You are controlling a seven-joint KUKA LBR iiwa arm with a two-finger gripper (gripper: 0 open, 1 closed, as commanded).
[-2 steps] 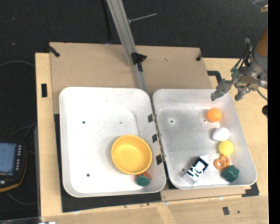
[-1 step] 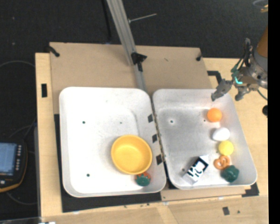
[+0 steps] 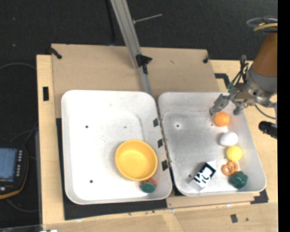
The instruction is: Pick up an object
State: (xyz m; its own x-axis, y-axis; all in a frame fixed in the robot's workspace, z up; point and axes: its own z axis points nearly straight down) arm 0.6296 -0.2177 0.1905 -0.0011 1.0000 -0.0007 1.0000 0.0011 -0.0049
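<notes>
Over on the right, the arm reached in above the right bin [image 3: 183, 105], and its gripper [image 3: 227, 103] hung near the bin's far right corner with the two fingers spread apart, nothing between them. An orange ball [image 3: 222, 119] lay just below the fingertips, close to them. Down the same side ran a white egg-shaped object [image 3: 228, 139], a yellow ball [image 3: 234, 153], a small orange ring-like piece [image 3: 229, 167] and a dark green object [image 3: 239, 180]. A black-and-white box [image 3: 203, 176] sat near the front. In the left bin [image 3: 87, 115] stood a yellow bowl [image 3: 136, 159], with a small green and red item [image 3: 148, 185] just beside its front rim.
</notes>
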